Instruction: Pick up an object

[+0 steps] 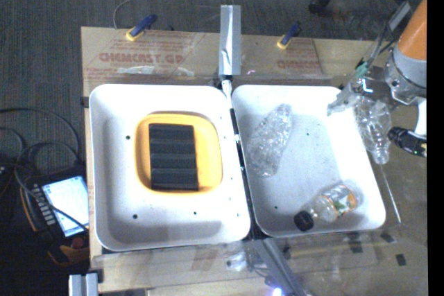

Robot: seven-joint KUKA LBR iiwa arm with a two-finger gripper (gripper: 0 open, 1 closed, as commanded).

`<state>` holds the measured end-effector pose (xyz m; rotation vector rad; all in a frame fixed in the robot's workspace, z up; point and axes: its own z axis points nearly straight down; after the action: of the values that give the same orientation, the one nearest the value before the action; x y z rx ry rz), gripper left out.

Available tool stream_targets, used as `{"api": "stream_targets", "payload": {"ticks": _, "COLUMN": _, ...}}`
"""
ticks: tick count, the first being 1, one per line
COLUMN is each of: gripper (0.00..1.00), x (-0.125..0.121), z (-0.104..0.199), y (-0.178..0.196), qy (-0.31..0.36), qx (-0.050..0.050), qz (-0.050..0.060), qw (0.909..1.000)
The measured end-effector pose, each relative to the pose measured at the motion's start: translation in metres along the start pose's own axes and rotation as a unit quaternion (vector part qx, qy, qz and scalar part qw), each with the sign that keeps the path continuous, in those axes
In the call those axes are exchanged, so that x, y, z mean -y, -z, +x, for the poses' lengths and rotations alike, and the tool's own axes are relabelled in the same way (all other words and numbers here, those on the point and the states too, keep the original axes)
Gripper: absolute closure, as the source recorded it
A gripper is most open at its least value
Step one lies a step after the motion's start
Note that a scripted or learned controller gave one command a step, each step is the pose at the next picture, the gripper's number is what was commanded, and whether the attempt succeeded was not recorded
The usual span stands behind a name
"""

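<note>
We see the gripper [362, 95] over the right bin's [316, 149] far right corner; a clear bottle [373, 129] hangs just below it, but we cannot tell its grip. Within that bin, a crumpled bottle [270, 138] lies left, a capped bottle [329, 204] near.

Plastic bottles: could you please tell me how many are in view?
3. One crushed bottle lies in the right bin, a capped bottle lies near its front edge, and a third bottle hangs at the gripper, over the bin's right wall.
</note>
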<state>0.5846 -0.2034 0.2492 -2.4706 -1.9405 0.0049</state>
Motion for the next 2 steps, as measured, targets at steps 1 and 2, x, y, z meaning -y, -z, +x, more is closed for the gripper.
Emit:
{"api": "stream_targets", "payload": {"ticks": 1, "gripper": 0.0, "x": 0.096, "z": -0.032, "y": -0.099, "qy": 0.083, "qx": -0.002, "qz": 0.001, "qw": 0.9965}}
{"api": "stream_targets", "payload": {"ticks": 2, "gripper": 0.0, "x": 0.068, "z": 0.0, "y": -0.051, "qy": 0.124, "qx": -0.001, "qz": -0.001, "qw": 0.9923}}
